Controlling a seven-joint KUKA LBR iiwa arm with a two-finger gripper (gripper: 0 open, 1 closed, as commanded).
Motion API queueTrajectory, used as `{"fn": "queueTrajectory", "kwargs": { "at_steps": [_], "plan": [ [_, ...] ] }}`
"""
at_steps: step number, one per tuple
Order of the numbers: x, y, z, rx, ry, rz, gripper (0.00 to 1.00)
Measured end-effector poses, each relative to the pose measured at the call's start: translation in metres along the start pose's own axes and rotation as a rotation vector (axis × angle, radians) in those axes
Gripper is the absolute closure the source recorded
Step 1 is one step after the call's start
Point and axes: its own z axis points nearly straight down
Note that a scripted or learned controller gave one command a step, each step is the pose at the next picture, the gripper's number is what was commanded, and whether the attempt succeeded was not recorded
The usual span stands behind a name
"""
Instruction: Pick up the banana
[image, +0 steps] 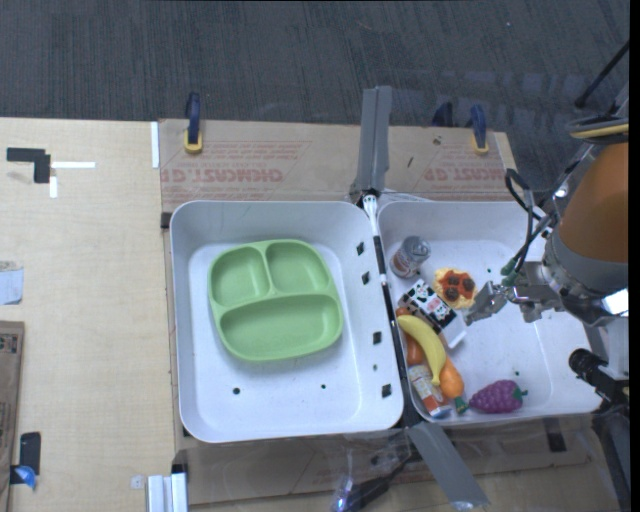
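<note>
A yellow banana (427, 343) lies in the right bin (500, 225) near its left wall, slanting from upper left to lower right. It rests against an orange carrot-like piece (449, 380) and a black-and-white carton (428, 304). My gripper (484, 303) hangs over the middle of the right bin, to the right of the banana and a little higher in the picture. Its fingers point left toward the toys, apart from the banana, and nothing sits between them.
The right bin also holds a small can (410, 254), a round red-and-yellow toy (456, 286), purple grapes (496, 397) and a small bottle (424, 389). A green divided plate (276, 299) lies in the left bin (190, 330). Blue clamps stand at the back edge.
</note>
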Motion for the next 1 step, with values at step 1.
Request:
{"fn": "queueTrajectory", "kwargs": {
  "at_steps": [1],
  "plan": [
    [0.0721, -0.0168, 0.0138, 0.0, 0.0, -0.076, 0.0]
  ]
}}
